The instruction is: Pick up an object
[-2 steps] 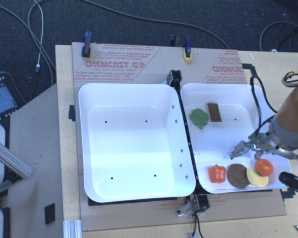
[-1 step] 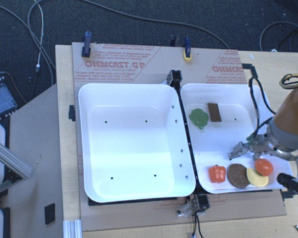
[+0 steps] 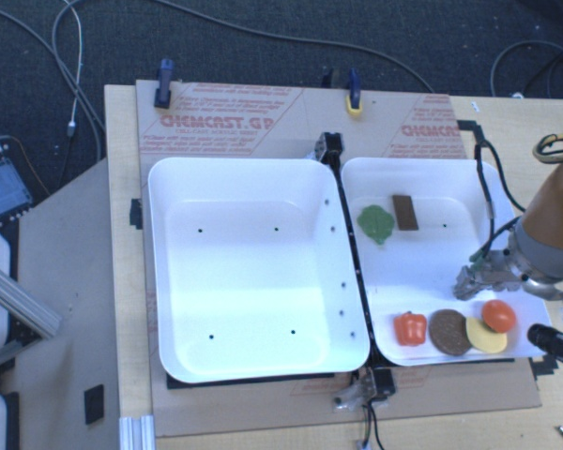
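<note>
Red tomato (image 3: 498,315) down in the near right corner of the right bin (image 3: 432,184), touching a yellow piece (image 3: 489,338). Beside those, a round brown patty (image 3: 449,332) and a red pepper (image 3: 410,328). Farther back, green lettuce (image 3: 376,223) and a brown bar (image 3: 405,212). Gripper (image 3: 476,280) just above the tomato, holding nothing. Open or closed? Cannot tell. Nothing picked up yet; all the grabbing and lifting left to do.
</note>
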Controlling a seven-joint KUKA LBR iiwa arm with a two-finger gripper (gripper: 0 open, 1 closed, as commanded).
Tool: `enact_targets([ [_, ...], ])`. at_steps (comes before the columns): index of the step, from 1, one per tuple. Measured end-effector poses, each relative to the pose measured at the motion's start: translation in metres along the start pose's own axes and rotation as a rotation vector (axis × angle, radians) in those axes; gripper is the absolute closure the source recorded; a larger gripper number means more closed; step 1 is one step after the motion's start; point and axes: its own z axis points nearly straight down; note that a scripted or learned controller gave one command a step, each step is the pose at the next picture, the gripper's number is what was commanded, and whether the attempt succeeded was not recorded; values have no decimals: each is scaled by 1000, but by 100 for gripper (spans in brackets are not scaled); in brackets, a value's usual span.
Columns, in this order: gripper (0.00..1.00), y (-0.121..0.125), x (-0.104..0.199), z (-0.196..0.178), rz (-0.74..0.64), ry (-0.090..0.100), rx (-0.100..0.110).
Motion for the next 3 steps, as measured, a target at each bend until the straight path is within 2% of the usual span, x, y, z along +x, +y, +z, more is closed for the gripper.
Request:
enact_targets([
  [3, 100, 10, -7, -150, -1, -1, -3],
])
